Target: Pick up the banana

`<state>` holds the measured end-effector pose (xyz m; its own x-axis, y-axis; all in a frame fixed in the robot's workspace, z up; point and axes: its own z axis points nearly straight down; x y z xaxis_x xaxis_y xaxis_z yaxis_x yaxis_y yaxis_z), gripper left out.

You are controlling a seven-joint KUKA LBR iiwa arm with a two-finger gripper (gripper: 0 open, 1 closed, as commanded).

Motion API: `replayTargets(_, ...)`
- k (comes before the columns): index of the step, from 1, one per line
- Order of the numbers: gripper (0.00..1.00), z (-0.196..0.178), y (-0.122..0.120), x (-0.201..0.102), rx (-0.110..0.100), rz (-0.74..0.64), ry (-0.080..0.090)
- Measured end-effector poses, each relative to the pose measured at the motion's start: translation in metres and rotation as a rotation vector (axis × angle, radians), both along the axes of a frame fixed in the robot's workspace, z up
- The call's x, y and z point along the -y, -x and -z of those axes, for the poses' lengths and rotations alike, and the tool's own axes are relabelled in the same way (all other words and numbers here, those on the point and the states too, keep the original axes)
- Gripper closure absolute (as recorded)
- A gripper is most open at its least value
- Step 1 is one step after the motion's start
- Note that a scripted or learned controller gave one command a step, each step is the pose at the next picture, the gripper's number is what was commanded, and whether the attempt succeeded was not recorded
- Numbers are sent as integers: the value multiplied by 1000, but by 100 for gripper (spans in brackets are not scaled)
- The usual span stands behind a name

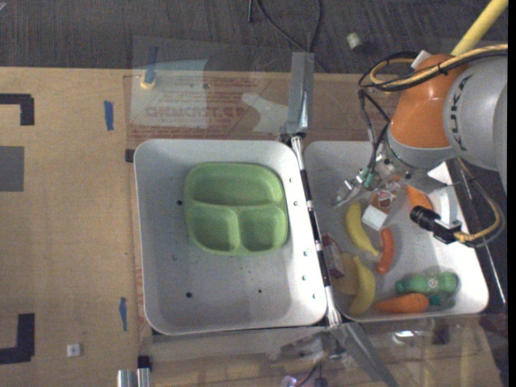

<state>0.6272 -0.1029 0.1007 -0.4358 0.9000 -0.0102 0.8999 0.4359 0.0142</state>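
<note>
So I was hanging over the far part of the right bin (476,293), arm coming in from the right with the orange band sitting above my wrist. My gripper (372,185) was low in there, just past the far tip of a banana (357,229). Honestly couldn't tell whether my jaws were spread or pressed together, the wrist and cables covered too much. Nothing showed between them that I could make out.

The banana lay in the middle of the right bin, curved, running from far to near. Right beside it on the right was a small white block (374,218), touching or nearly so. A second banana (363,287) sat nearer, close to the bin's left wall, next to a pale round piece (347,271) I couldn't identify.

Other stuff in that bin: an orange sausage-like thing (386,250) just right of the first banana, a carrot (401,303) along the near edge, and a green toy (427,284) just beyond the carrot. Another orange bit (418,197) poked out under my wrist on the right.

The left bin (161,289) held a green divided plate (236,207), three sections, sitting toward the far side. It was well apart from me.
</note>
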Motion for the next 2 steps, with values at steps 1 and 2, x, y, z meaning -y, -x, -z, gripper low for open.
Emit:
replayTargets(1,0,12,43,-2,-6,251,-5)
replayTargets(2,100,1,42,2,-1,255,-3)
